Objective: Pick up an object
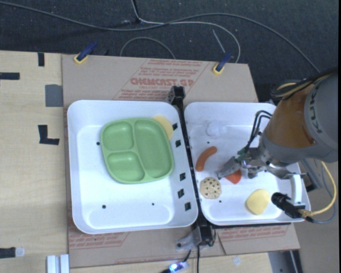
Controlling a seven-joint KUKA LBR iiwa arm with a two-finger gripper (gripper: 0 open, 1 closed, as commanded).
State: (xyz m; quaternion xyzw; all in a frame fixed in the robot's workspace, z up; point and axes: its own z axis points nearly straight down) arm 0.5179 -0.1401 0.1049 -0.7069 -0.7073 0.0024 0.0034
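In the right bin (227, 216) we see our gripper (232, 174) low over a small red piece (234, 178), with a round speckled cookie (210, 187) and a smooth yellow lump (258, 201) close by; whether it grips anything we cannot tell. The glossy orange sausage (205, 158) lies near the left wall, slanting up-right, with bare floor above it

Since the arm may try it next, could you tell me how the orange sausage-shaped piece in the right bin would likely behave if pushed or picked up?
The sausage looks rounded and smooth, so it may roll sideways when nudged. Its glossy surface suggests it could slip between fingers. It seems small, probably light.
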